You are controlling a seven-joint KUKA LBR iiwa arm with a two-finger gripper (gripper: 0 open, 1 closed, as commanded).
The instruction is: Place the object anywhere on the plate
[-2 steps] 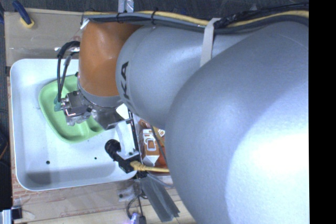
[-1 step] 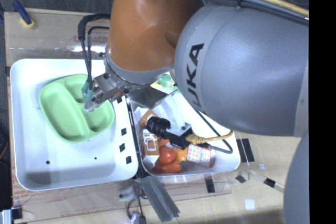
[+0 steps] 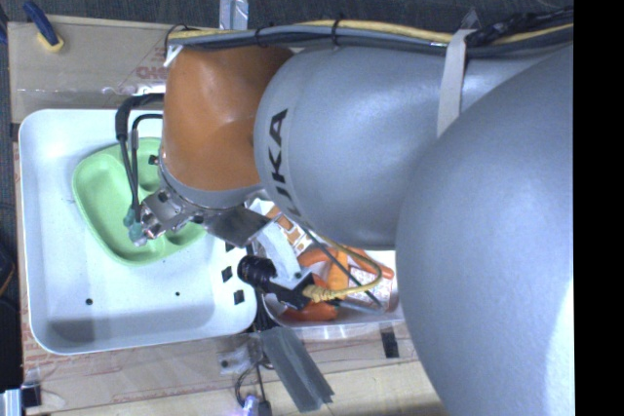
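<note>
Green, the shallow plastic plate (image 3: 97,200) lies in the left white bin (image 3: 49,239); the gripper (image 3: 146,224) hangs at its four-o'clock edge, presumably for release. Whether it is apart or clamped, and where the object is, I cannot tell.

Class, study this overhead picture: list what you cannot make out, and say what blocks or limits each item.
- Tool: small and dark over the green plate; whether it carries an object cannot be told.
- Green plate: its right part is hidden by the arm.
- Right bin: mostly covered by the arm; the orange items in it show partly and cannot be identified.
- Left bin: its upper right corner is hidden behind the orange band.
</note>
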